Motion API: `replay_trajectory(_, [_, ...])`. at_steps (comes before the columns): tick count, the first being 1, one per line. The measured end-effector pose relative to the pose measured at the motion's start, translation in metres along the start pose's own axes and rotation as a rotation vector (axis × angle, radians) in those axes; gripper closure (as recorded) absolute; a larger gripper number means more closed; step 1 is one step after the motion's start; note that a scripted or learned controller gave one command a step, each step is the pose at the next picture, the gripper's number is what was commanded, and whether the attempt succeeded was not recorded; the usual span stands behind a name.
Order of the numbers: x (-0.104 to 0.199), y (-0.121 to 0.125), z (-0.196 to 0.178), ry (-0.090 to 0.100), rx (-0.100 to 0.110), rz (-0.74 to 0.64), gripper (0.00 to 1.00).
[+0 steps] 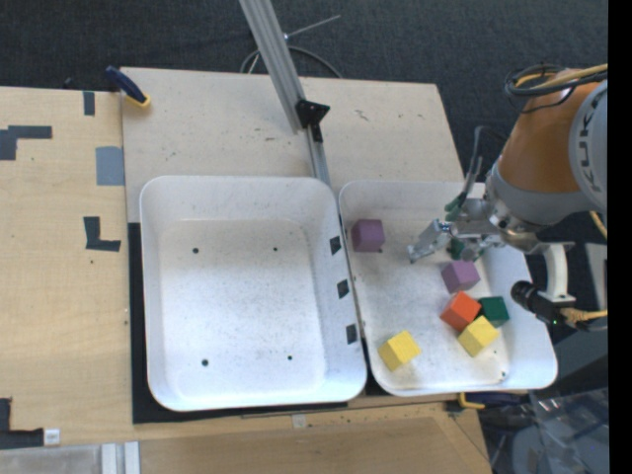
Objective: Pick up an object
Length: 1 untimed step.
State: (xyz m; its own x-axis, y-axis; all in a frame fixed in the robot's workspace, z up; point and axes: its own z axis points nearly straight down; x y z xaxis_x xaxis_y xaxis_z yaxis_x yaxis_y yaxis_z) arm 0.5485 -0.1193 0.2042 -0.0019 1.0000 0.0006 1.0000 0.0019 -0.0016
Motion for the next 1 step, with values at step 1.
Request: replay_trajectory(1, [-0.0663, 0.0412, -0.0145, -0.004, -0.004, 0.004, 0.00])
